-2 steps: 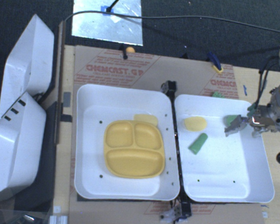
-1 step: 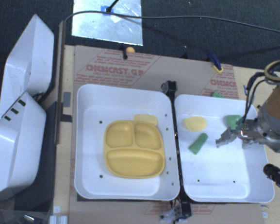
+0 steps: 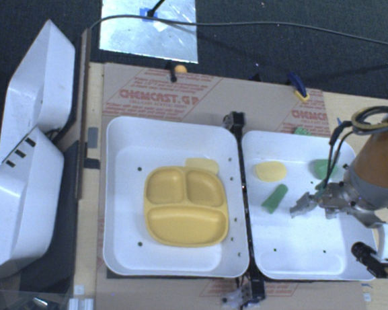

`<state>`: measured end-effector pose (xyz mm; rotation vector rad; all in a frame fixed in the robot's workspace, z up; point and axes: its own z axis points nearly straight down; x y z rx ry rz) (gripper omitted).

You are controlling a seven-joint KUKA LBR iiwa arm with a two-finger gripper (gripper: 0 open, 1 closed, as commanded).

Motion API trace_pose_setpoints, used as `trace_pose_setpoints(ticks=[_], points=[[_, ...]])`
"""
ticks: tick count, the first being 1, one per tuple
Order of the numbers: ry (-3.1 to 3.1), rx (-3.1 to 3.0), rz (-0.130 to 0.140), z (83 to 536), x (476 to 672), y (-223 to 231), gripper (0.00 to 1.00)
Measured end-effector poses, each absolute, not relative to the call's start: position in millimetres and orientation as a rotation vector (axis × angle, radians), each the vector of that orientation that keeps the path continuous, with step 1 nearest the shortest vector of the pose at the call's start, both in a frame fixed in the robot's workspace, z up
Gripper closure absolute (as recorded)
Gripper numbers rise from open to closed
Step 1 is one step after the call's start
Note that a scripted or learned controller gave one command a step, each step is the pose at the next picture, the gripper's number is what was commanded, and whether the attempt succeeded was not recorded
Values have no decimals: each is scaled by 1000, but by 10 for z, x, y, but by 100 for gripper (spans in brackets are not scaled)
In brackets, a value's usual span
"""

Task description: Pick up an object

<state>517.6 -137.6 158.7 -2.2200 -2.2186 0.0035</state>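
Right bin: pale yellow flat oval piece (image 3: 271,171) lying near the back-left. Just in front of it, apart, green stubby bar (image 3: 274,198) lying flat, tilted diagonally. Second green object (image 3: 321,168) by the back-right, partly hidden behind the arm, shape unclear.

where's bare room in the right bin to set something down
Free: the near floor of the right white bin, below the green stick-shaped piece. Crowded: its far half, with the pale yellow oval disc, a green lump and the gripper.
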Motion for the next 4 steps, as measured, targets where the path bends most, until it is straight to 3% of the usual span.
trace_pose_setpoints(ticks=[1,2,3,4], points=[[-2220,-2220,3,1165,5192,-1398,0],[-2223,-2222,-2,1289,5206,-1400,100],[-2225,-2223,-4,1782,5135,-1351,100],[-2226,-2223,-5,2268,5233,-1314,100]])
